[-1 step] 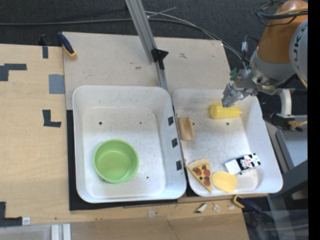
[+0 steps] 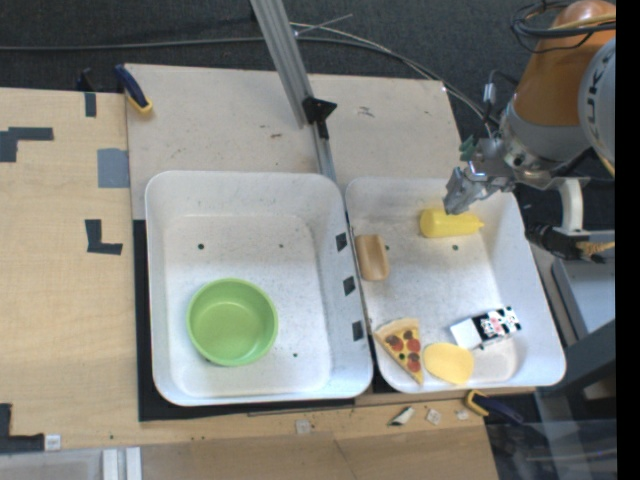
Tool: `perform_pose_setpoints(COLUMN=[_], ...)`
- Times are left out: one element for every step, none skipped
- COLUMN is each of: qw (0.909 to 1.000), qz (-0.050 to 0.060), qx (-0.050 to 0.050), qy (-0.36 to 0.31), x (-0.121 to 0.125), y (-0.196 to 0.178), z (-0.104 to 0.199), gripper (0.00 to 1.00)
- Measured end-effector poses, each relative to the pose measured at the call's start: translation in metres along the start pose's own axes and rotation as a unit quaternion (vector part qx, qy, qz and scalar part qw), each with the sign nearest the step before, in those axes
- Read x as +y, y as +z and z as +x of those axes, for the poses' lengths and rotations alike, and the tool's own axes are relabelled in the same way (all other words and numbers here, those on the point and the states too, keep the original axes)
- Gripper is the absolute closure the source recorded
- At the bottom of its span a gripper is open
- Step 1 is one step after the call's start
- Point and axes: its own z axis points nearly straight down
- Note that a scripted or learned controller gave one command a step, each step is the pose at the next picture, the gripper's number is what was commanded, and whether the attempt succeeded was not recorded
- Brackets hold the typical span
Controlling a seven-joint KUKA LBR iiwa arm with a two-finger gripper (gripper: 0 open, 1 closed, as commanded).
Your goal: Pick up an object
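Note:
My gripper (image 2: 458,201) hangs over the far part of the right bin (image 2: 520,268), its tip right at the upper edge of a yellow block (image 2: 450,225) lying on the bin floor. Lower in the same bin lie a tan bread-like piece (image 2: 372,257), a pizza slice (image 2: 401,347), a yellow round piece (image 2: 448,362) and a black-and-white carton (image 2: 486,328). A green bowl (image 2: 232,320) sits in the left bin (image 2: 170,228).
A slanted metal pole (image 2: 290,63) rises from the bench behind the bins. Cables (image 2: 400,63) run along the back toward the arm. A blue-and-yellow clamp (image 2: 133,88) grips the board's far left corner.

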Motion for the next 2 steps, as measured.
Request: perform_pose_setpoints(qw=[1.0000, 1.0000], qz=[0.004, 0.003], qx=[0.000, 0.000], qy=[0.000, 0.001], x=[-0.010, -0.013], y=[0.058, 0.104], z=[0.007, 0.006], gripper=[0.00, 0.00])
